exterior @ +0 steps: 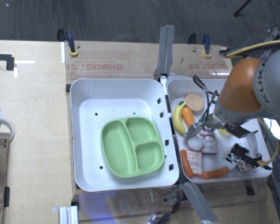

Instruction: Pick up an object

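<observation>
**Gripper low over the right-bin clutter, no grasp visible**

Arm reaches in from the right, wrist down over the right bin. Gripper sits just above the pile near the bin's left wall. Can't tell how far open it is, and nothing shows clearly held.

Candidates, all in the right bin:
- banana against the left wall, carrot touching it on the right
- round tan piece just behind them
- small packets directly under or beside the gripper tip
- red-and-white packet and a long orange piece along the front wall

Left bin carries a green divided plate; not relevant here.

How I'd do it well, judging from this layout:
- Commit to one item. The packets under the tip are nearest but flat and overlapping, so likely to slip or come up double.
- The carrot or banana gives a firmer body to close across; approach across the short axis.
- Stay off the bin wall; the banana lies close to it.
- Lift straight up and confirm the item sits in the gripper before translating.
</observation>
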Available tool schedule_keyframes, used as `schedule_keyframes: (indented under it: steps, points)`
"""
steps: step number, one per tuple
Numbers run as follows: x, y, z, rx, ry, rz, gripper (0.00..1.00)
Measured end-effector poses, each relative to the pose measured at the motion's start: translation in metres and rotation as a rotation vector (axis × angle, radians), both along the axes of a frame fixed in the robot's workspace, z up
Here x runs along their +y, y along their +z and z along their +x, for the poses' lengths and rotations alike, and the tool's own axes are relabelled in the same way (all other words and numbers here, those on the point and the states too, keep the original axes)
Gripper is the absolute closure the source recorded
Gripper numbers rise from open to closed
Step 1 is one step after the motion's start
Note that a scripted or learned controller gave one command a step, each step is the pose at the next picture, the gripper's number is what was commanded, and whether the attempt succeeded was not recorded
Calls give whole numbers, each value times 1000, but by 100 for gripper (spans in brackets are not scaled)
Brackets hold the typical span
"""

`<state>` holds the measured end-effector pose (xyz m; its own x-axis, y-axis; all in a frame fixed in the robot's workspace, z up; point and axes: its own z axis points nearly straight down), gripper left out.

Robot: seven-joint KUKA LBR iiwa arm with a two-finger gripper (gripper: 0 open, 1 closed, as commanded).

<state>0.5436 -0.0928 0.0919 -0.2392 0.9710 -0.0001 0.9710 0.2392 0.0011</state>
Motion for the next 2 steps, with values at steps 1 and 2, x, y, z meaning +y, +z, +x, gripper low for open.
schedule_keyframes:
  steps: [1, 2]
  points:
    - [38, 99, 35, 3, -50, -1, 0]
    - [21, 143, 19, 2, -29, -1, 0]
